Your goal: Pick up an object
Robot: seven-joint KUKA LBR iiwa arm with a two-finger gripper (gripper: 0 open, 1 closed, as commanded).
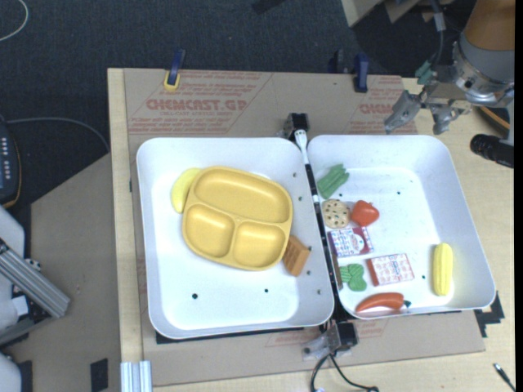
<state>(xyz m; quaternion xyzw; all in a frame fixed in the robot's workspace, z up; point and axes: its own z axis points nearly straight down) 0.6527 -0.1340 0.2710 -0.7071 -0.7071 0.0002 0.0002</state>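
- Two-finger gripper (418,114) on grey arm with orange band, upper right, poised over the bench (245,104) just beyond the far rim of the right shallow white bin (462,211); fingers spread apart, nothing between them.
- Candidate objects, all lying loose in the right bin: green leafy toy piece (332,180) near the dividing edge; round speckled cookie (334,212) touching or just beside a red tomato-like piece (364,212); small red-and-white printed packet (349,241); second red-and-white printed packet (390,269); dark green clustered piece (354,277); red sausage-shaped piece (380,302) against the near rim; yellow corn-cob piece (442,268) near the right wall.
- Left shallow white bin (159,243): yellow three-compartment plastic tray (237,217), a yellow banana-like piece (183,189) tucked at its left edge, a small brown block (297,256) at its right corner.
- Progress, judged: at the start. No object lifted or touched; target choice, descent into a bin, closure and lift all remaining.
- Nearest candidate to gripper: green leafy toy piece, well apart from the gripper.
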